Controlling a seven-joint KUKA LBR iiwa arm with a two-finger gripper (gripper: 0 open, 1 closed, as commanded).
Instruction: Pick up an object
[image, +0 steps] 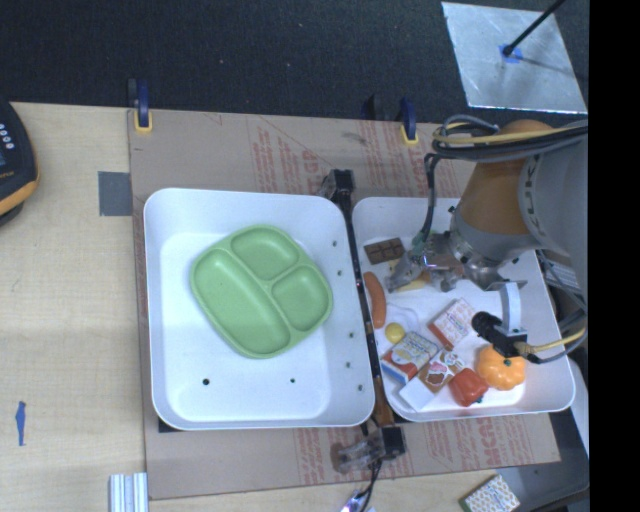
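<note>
My gripper (413, 270) is low in the right bin (556, 400), near its upper left part, with the grey arm and orange band reaching in from the right. A brown chocolate bar (383, 249) lies just left of and above it. An orange-brown sausage (375, 298) lies along the bin's left wall, just below and left of the gripper. A red and white packet (452, 322) lies below the gripper. I see nothing held in the gripper.
The right bin's lower part holds a small yellow piece (396, 331), a printed card (412, 350), a red piece (466, 386) and an orange pepper-like toy (500, 368). The left bin (170, 390) holds a green divided plate (262, 290).
</note>
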